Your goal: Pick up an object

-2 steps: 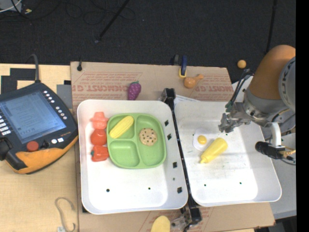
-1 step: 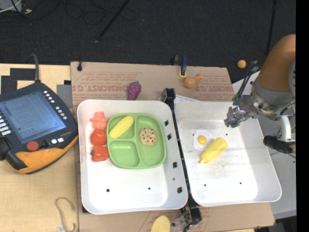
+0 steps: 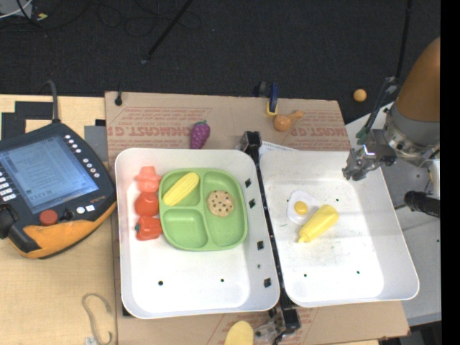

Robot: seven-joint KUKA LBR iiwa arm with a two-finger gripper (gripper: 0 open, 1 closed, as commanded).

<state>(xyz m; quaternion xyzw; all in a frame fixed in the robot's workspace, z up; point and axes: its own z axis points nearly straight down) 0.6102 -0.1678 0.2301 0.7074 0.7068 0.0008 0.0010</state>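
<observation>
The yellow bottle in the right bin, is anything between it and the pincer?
Nothing visible. The pincer hangs over the right bin's far right; bare floor separates it from the yellow bottle. The fried egg lies left.

The left bin (image 3: 144, 279) holds a green divided plate (image 3: 203, 227) carrying a toy corn cob (image 3: 180, 187) and a cookie (image 3: 221, 203), with red-orange toys (image 3: 146, 203) just beside the plate's left edge. In the right bin (image 3: 359, 272) a yellow bottle (image 3: 318, 223) lies touching a toy fried egg (image 3: 300, 207). The hand (image 3: 357, 162) hovers over that bin's upper right corner.
</observation>
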